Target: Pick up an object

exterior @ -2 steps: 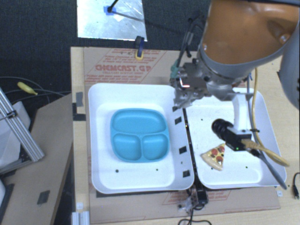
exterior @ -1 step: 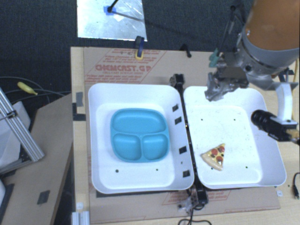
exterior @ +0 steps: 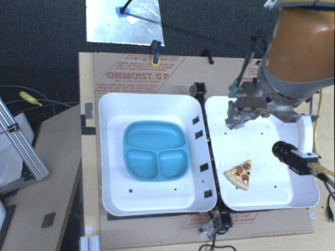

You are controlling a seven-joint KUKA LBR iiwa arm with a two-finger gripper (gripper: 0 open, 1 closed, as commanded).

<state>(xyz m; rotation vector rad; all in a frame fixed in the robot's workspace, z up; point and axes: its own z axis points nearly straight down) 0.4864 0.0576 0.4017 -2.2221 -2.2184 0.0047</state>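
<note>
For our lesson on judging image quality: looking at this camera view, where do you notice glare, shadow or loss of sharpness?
In the camera view, the reflective sheet at the top shows streaky glare; the white bins are bright and evenly lit with only faint shadow beneath the gripper; the orange band looms large and soft-edged close to the lens; the pizza slice and blue tray read fairly clearly, though the whole picture is slightly soft.

You see even, fairly bright light from overhead. The two shallow white bins [exterior: 157, 203] nearly wash out, and the crinkled silver foil sheet [exterior: 104, 14] glares. Shadows are soft and faint. The large orange arm band [exterior: 303, 35] looks slightly blurred; detail is grainy overall.
</note>
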